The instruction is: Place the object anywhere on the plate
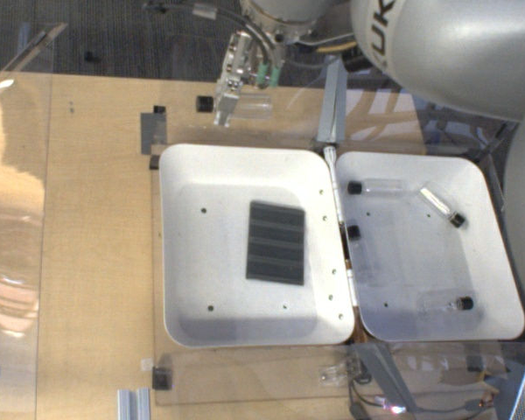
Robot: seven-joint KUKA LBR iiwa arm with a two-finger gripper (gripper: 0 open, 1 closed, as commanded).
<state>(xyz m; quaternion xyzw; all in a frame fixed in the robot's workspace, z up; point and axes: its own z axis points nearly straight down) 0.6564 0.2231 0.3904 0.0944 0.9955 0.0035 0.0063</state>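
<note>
Bins: two, side by side. The left bin [179,234] holds one dark ribbed plate [276,241] at its middle. The right bin [499,243] holds three clear tubes with black caps: one far [376,185], one far right [441,206], one near [442,304]. "KU" shows on the arm [437,33]. Its gripper [230,90] hangs beyond the left bin's far edge; whether it grips anything, I cannot tell.

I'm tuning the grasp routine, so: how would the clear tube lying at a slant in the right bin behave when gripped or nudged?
The clear tube looks round and smooth, so it would probably roll if nudged sideways across the right bin. Its see-through wall suggests thin plastic or glass: likely light, perhaps slippery, possibly fragile. The dark cap at one end may make it swing round rather than roll straight.
</note>
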